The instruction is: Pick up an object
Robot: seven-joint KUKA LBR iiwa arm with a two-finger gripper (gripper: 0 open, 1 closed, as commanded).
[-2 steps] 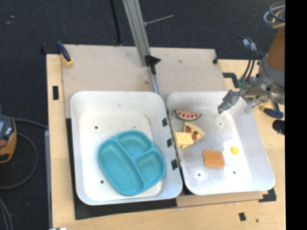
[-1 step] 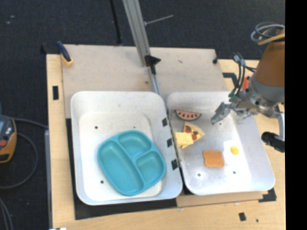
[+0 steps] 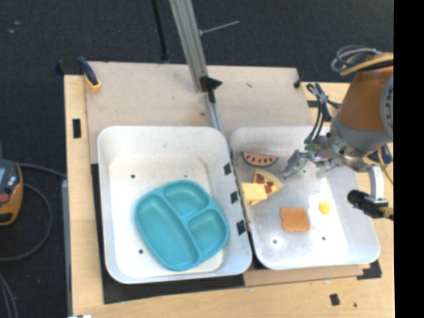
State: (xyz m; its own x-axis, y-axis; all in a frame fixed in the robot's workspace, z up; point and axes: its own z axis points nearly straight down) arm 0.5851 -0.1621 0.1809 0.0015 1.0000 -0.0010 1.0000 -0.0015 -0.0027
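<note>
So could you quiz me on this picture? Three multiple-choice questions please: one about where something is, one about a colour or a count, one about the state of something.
1. Where is the divided plate?
A. in the left bin
B. in the right bin
C. on the floor

2. What colour is that plate?
A. red
B. blue
C. black

3. How does the watermelon slice lie?
A. on the plate
B. between the end effector's tips
C. on the right bin's floor, apart from the end effector

Answers: 1 A, it sits within the left bin's walls. 2 B, it is light blue. 3 C, white floor shows between the slice and the end effector.
</note>
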